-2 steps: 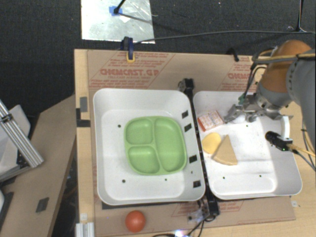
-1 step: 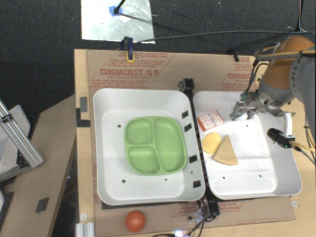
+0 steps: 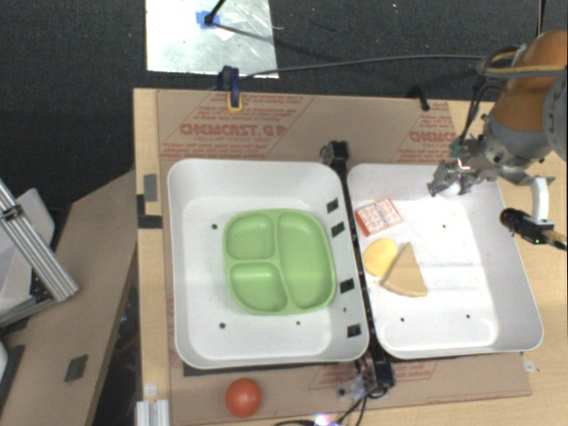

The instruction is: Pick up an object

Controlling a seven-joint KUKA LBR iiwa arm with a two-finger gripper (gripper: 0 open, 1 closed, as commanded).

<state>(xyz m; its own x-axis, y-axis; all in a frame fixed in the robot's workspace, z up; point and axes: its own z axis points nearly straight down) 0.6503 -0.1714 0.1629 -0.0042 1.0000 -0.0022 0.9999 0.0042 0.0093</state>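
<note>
The wedge [image 3: 408,275], tan with its point aimed at the bin's far side, is lying in the right bin [image 3: 479,327] touching a yellow disc [image 3: 380,256], with a red-printed packet [image 3: 377,214] just beyond them, so we are counting three loose things there and one green tray [image 3: 280,260] sitting in the left bin [image 3: 191,238]. From the gripper [image 3: 451,178], which is hovering over the right bin's far edge, all three are lying toward the view's left and nearer the camera, the packet closest. We are seeing the fingers only as a small grey cluster, seemingly with nothing between them, so we cannot tell how they are set.

Black backdrop [image 3: 71,51]; foil sheet [image 3: 211,23] pinned up; brown board [image 3: 266,122] covering bench.
</note>
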